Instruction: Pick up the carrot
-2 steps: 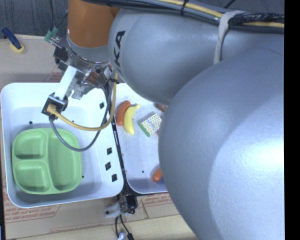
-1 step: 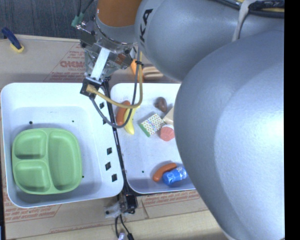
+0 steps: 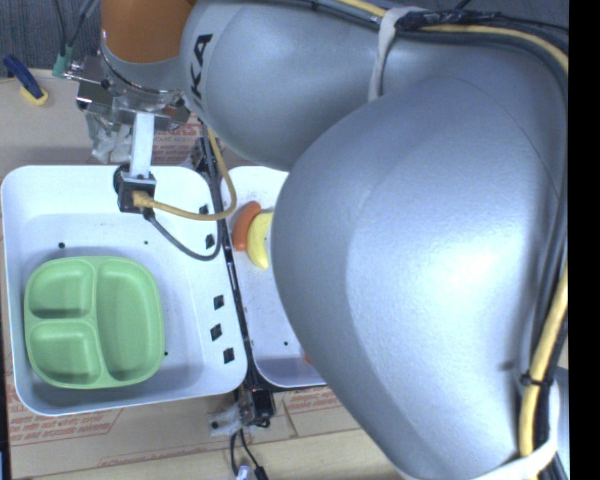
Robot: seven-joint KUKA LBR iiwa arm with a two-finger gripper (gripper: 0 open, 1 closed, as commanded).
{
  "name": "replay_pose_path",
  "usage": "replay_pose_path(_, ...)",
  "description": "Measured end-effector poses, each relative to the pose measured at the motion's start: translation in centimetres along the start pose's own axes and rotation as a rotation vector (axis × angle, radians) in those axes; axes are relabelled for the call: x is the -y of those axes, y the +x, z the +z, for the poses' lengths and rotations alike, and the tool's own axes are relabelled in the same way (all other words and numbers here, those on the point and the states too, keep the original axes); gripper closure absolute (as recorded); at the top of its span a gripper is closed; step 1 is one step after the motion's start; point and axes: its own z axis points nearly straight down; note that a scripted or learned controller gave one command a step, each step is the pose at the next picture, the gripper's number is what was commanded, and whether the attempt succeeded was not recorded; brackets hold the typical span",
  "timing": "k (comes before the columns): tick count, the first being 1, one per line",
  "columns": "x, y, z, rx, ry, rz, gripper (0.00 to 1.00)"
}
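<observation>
1. Progress looks nil: the carrot [image 3: 242,225] lies in the right bin [image 3: 270,353], not lifted.
2. Your likely carrot is the orange piece near that bin's far-left corner. It sits just beside the left wall and touches a yellow thing [image 3: 261,245]. The arm [image 3: 430,248] covers most of that bin, so you see only one end of the piece and cannot be sure of its shape.
3. A second orange sliver [image 3: 309,357] peeks out from under the arm by the right bin's near edge. Too little of it shows to name it.
4. The gripper [image 3: 115,133] hangs over the far edge of the left bin [image 3: 20,193], well apart from the carrot. You can see nothing held in it, and you cannot tell whether it is released or clenched.
5. The left bin carries a green plate [image 3: 95,318] at its near-left corner. It plays no part in this job.
6. By my judgement the whole pick is left to do: cross the wall between the bins, come down at the right bin's far-left corner, close on the orange piece and raise it. Expect the yellow thing to crowd the grasp.
</observation>
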Motion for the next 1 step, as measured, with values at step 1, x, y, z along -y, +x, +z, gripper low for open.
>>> replay_pose_path(1,0.51,-0.19,-0.60,0.001,0.000,0.372,1.00)
